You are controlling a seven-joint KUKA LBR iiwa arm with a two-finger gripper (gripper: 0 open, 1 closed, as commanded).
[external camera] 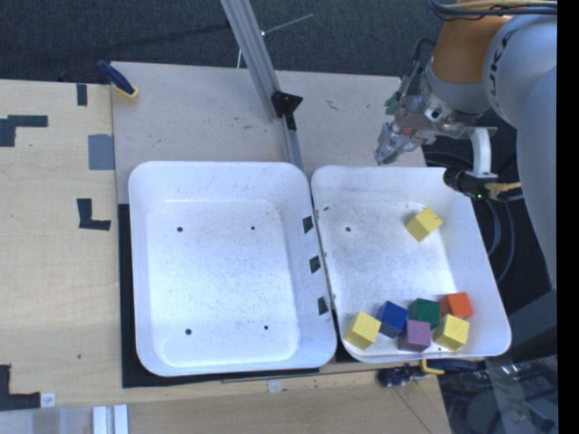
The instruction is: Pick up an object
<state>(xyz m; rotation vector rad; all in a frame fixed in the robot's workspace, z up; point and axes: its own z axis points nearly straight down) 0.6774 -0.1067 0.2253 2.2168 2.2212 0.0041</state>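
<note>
Blocks are what there is to pick from, and all lie in the right bin [475, 233]. Nearest the camera, a cluster crowds that bin's front edge: a yellow block [364, 329], a blue block [393, 317], a purple block [417, 334], a green block [423, 311], a second yellow block [452, 332] and an orange block [458, 305], most of them touching or just beside a neighbour. Farther back, a lone yellow block [422, 223] sits well apart from the rest, with bare bin floor all round it. The left bin [145, 242] lies beside it on the worktop [199, 116]. Farthest off, the pincer [394, 145] hangs above the right bin's back rim, carrying nothing; how wide it stands I cannot tell. The lone block looks the best target, being nearest the pincer and free of neighbours. A good try would centre over it, turn to square with its tilted faces, then descend straight. In the cluster, a finger would likely land on a neighbour.
</note>
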